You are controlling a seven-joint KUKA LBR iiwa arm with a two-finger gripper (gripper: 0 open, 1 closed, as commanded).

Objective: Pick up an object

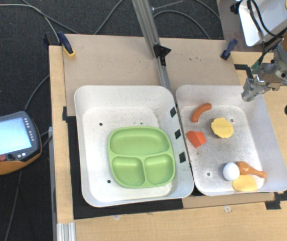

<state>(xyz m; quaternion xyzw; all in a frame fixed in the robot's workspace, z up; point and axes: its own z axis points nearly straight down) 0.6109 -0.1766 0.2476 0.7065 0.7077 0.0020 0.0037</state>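
Claw [249, 92], its opening impossible to judge, hovers over the right bin's [271, 129] far corner, apart from the sausage [200, 111] and other candidate objects lying loose within.

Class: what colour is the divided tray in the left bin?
Light green divided tray, seen in the camera view.

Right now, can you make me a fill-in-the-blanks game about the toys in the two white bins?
1. The divided plate in the left bin is coloured ____.
2. That plate has ____ compartments.
3. The white ball lies in the ____ bin.
4. The gripper hangs over the right bin's ____ corner.

Missing words: green; three; right; far right
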